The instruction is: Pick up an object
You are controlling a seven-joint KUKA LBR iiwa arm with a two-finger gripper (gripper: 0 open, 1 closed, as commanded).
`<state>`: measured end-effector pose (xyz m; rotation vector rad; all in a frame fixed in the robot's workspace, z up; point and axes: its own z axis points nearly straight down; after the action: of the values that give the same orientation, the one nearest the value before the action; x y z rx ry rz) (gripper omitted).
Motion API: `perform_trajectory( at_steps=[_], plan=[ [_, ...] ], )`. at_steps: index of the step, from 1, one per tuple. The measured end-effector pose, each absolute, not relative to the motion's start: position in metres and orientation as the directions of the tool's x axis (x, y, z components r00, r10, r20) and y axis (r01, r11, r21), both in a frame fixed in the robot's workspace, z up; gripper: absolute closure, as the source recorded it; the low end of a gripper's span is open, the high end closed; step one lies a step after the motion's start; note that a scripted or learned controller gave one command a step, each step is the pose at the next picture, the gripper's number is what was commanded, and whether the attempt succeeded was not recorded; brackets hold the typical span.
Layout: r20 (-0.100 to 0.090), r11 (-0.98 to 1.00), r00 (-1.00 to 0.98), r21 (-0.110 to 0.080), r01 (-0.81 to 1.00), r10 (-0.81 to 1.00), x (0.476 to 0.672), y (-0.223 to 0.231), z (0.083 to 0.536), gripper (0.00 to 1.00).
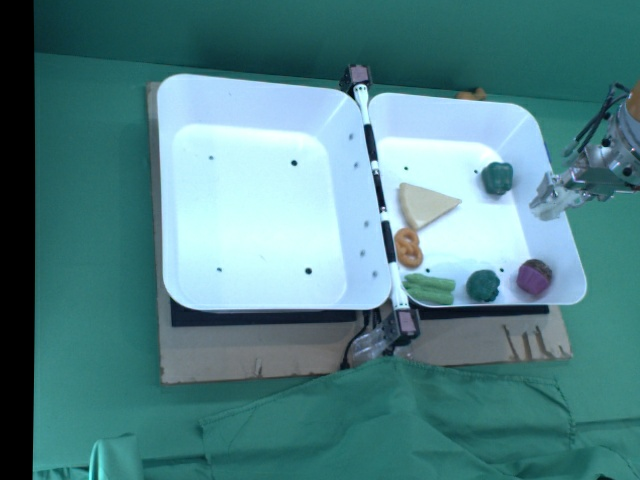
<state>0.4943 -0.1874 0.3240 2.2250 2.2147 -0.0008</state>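
The right bin (520,128) holds a yellow cheese wedge (427,204), an orange pretzel (407,247), green bean pods (431,288), a dark green piece (483,285), a purple piece with a brown top (534,277) and another dark green piece (497,177). My gripper (553,198) hangs at the right bin's right rim, above and to the right of the upper green piece. Nothing shows between its fingers.
The left bin (190,98) stands beside the right one, with a black-and-white bar (376,178) between them. Both rest on a cardboard sheet (210,353). Green cloth (400,418) lies folded at the front. A small orange thing (472,94) lies behind the right bin.
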Motion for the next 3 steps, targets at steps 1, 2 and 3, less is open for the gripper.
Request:
perform_trajectory(
  at_steps=[1, 2, 3],
  plan=[
    [-0.004, -0.004, 0.005, 0.007, 1.000, 1.000, 0.489, -0.188, 0.334, 1.00],
    [-0.004, -0.003, 0.003, 0.008, 1.000, 1.000, 0.498, -0.187, 0.349, 1.00],
    [-0.003, -0.003, 0.003, 0.007, 1.000, 1.000, 0.505, -0.187, 0.355, 1.00]
  ],
)
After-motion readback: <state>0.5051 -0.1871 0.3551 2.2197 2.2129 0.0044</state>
